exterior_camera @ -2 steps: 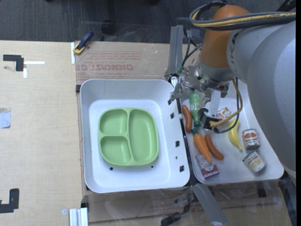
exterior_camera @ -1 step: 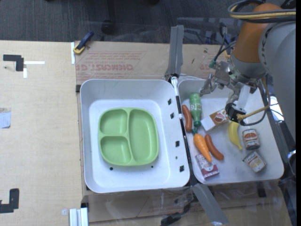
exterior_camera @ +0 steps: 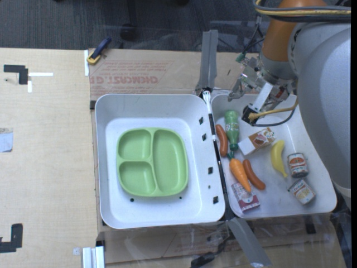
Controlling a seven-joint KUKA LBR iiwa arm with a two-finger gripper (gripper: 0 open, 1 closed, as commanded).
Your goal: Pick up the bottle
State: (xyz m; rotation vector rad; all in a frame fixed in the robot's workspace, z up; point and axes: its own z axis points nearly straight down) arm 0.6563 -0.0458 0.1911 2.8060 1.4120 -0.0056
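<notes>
Bench [exterior_camera: 44,149] of pale wood bears two white bins [exterior_camera: 106,149]; fingers' state above the bottle [exterior_camera: 231,126] unclear

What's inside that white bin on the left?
The left white bin holds one light green plastic plate with three bare compartments, lying flat. Whatever is beneath the plate is covered.

Bulky pale grey arm [exterior_camera: 329,82] with smooth rounded casing, orange band [exterior_camera: 284,29] behind the wrist, yellow and black cables looped over the band, metal gripper [exterior_camera: 252,96] hardware beyond it, white block and yellow cable beside the fingers
</notes>
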